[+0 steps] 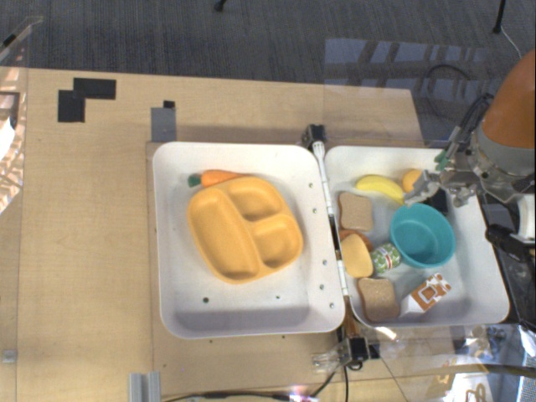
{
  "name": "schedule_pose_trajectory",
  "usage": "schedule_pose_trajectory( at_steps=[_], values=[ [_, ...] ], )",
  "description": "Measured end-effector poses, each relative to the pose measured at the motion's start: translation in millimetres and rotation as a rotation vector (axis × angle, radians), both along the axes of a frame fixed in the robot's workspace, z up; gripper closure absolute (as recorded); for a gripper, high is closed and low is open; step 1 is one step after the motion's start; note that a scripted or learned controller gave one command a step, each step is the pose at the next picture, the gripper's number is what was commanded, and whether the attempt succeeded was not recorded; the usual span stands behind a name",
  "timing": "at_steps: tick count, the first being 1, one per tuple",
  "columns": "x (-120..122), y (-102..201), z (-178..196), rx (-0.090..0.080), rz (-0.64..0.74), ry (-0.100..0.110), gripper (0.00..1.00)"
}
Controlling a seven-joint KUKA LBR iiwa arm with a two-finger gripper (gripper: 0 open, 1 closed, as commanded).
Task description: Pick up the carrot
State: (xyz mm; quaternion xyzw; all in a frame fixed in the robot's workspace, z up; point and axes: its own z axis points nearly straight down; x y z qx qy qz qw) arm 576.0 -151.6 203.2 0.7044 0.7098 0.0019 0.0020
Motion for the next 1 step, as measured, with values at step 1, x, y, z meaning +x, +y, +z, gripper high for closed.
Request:
schedule_pose_trajectory(
  at_steps=[1],
  values=[
    [44.8, -19.6, -68.1, -0.001, 0.071, 0.003, 0.0]
  ],
)
